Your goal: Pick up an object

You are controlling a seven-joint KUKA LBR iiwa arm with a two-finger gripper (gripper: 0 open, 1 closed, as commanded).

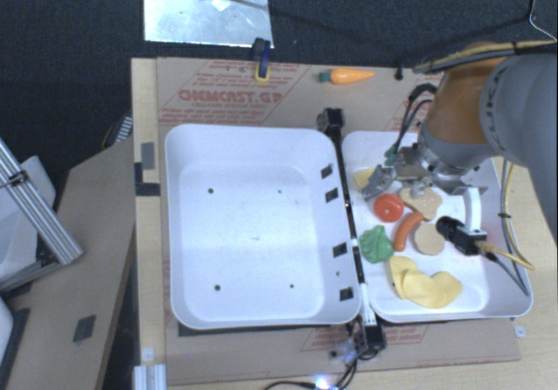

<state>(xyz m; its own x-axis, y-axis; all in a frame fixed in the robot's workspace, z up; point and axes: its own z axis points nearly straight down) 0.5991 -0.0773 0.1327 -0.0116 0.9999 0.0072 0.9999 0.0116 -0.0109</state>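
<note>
Your pincer sits low in the right bin, beside the tomato — approach step; its spread you cannot tell. Next: centre, then close.

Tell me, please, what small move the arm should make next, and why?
Probably a short descent onto the red tomato: the gripper hovers in the right bin just above it, and nothing shows held. The left bin plays no part yet.

Grey arm, claw lowered.
</note>
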